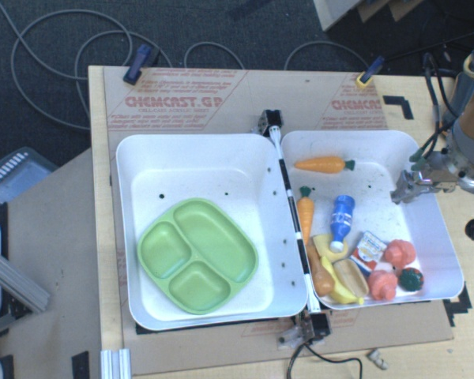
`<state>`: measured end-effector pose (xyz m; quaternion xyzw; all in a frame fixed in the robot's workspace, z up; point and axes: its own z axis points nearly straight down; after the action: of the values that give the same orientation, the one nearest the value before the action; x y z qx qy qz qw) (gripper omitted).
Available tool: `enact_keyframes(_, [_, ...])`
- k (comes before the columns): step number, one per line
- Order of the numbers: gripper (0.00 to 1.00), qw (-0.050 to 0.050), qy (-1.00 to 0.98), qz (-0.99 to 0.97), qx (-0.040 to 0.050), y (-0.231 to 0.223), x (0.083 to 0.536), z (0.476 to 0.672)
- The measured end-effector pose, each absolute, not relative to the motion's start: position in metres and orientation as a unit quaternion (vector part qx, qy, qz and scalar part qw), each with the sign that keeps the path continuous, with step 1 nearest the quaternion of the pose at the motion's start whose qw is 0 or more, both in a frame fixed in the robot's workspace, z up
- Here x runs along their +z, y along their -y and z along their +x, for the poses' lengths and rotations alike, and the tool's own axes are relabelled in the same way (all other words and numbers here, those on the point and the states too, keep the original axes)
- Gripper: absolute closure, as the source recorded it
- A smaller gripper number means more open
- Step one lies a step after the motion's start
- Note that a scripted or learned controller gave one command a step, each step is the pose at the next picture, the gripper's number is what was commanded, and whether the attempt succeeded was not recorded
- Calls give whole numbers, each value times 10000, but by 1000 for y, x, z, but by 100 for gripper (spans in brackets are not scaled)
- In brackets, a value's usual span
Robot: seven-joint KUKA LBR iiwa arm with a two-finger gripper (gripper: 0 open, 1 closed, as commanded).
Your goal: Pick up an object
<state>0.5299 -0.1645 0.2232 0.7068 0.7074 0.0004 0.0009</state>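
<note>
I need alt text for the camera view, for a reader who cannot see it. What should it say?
A grey arm's gripper hovers at the right edge of the right bin, which holds two carrots, a blue bottle, a banana and other toy food. The left bin holds a green divided plate.

A green divided plate (197,254) lies in the left bin (142,160); cables (55,30) trail on the floor.

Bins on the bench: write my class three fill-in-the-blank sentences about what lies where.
1. The green divided plate lies in the ____ bin.
2. The blue bottle lies in the ____ bin.
3. The claw hangs over the right bin's ____ side.

Missing words: left; right; right
</note>
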Motion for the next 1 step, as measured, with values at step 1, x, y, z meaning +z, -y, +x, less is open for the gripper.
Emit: enact_keyframes(1, [0,7,-7074,7068,-1,165,223,530])
